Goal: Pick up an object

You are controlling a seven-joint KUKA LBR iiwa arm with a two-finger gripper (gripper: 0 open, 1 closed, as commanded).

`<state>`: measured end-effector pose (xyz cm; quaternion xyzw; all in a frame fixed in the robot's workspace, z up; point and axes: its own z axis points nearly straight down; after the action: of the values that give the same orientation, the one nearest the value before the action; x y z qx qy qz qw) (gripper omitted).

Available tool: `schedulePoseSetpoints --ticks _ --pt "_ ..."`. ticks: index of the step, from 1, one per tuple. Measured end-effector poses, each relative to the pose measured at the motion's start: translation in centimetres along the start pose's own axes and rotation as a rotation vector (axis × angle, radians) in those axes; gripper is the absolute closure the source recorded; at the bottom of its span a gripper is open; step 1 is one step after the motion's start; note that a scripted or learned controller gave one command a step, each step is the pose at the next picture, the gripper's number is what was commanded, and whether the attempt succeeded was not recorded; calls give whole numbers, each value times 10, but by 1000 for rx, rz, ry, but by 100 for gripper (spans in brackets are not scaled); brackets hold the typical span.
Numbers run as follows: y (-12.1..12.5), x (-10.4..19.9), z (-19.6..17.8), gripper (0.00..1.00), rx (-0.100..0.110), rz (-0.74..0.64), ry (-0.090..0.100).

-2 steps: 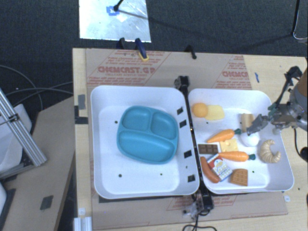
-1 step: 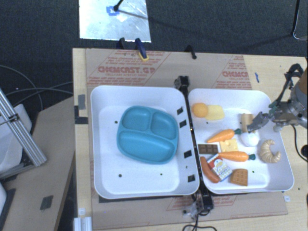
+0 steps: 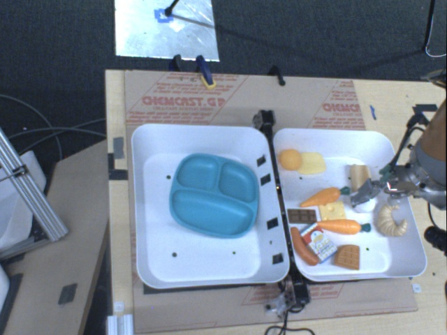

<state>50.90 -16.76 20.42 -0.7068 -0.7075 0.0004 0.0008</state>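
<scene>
The right bin point(image 3: 401, 260) holds several toy foods: an orange point(image 3: 290, 159), a pale yellow piece point(image 3: 313, 163), a beige roll point(image 3: 358, 174), two carrots point(image 3: 320, 197) point(image 3: 339, 226), a cheese slice point(image 3: 333, 211), a chocolate bar point(image 3: 302, 216), a sausage point(image 3: 302, 246), a small packet point(image 3: 322, 244), a waffle point(image 3: 346, 257) and a croissant point(image 3: 390, 221). My gripper point(image 3: 377, 192) hangs over this bin between the roll and the croissant. It is open, with nothing between its fingers. One grey finger point(image 3: 360, 195) points toward the cheese.
In the left bin point(image 3: 150, 257) lies a blue divided plate point(image 3: 215, 194). A black clip strip point(image 3: 272, 187) joins the two bins. The arm point(image 3: 429, 166) comes in over the right bin's right wall. Cardboard lies under both bins.
</scene>
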Motion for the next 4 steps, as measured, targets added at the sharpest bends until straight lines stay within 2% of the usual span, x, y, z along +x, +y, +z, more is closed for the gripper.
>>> schedulePoseSetpoints --ticks 2,3,4 --pt "2 19 102 0 1 0 1" --pt "7 19 115 0 -14 1 -1" --pt "4 19 109 100 -5 0 -1"
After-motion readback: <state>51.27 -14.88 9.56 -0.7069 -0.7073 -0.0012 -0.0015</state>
